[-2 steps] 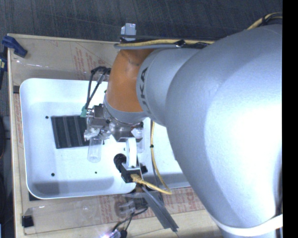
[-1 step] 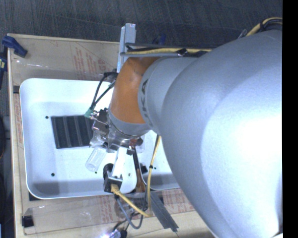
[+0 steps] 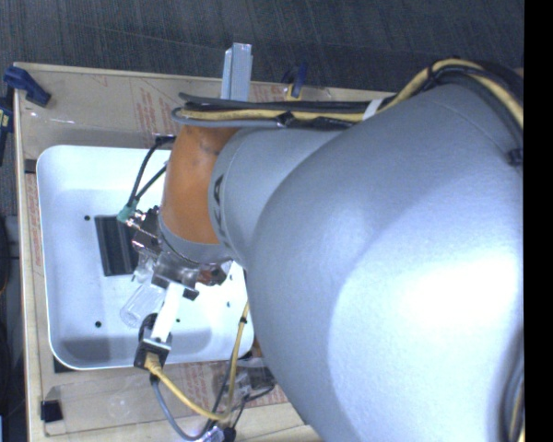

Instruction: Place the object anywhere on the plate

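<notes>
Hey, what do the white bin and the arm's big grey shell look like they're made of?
White bin: probably moulded plastic, judging by its smooth, faintly glossy surface and rounded corners. Grey shell: looks like painted metal or hard plastic, satin, with soft highlights; the look leaves it open which.

One grey arm [image 3: 378,274] reaching in, one orange band [image 3: 189,187] above its wrist. One white bin [image 3: 60,247] showing, its neighbour hidden under the arm. One dark rectangular object [image 3: 115,245] lying in that bin. One gripper [image 3: 140,302] over the bin floor, translucent fingers [image 3: 134,307] hard to count. Two blue clamps [image 3: 25,84] at the bench's far left corner, another blue one at the top edge. One grey upright post [image 3: 237,72] behind. One yellow cable [image 3: 180,403] trailing below.
</notes>
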`<state>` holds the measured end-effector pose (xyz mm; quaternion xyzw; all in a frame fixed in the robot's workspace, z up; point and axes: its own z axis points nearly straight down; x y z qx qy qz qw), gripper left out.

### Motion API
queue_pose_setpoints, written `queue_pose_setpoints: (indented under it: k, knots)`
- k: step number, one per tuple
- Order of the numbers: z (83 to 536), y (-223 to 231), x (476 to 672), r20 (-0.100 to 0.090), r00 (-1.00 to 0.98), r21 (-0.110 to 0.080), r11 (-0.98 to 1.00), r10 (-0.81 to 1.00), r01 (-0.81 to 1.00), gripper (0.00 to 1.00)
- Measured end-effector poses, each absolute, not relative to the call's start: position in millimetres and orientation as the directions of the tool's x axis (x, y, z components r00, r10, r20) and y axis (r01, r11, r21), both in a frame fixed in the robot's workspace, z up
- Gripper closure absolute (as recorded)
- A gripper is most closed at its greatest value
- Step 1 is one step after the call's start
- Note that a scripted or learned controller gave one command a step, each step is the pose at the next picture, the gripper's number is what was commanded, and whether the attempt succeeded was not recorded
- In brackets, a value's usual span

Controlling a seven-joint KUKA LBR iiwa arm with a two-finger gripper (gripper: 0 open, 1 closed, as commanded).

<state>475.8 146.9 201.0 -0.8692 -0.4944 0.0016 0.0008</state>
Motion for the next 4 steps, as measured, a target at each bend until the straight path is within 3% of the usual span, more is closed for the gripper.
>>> queue_pose_setpoints:
  k: [2,3,4]
  knots:
    - [402.6,219.6,475.5,0.002,-0.037,0.0,0.037,0.999,0.999,1.0]
    - [264.1,172.2,477.6,-0.002,-0.198,-0.006,0.198,0.98,0.98,1.0]
    - [220.5,108.7,499.6,-0.004,0.283,-0.008,-0.283,0.959,0.959,1.0]
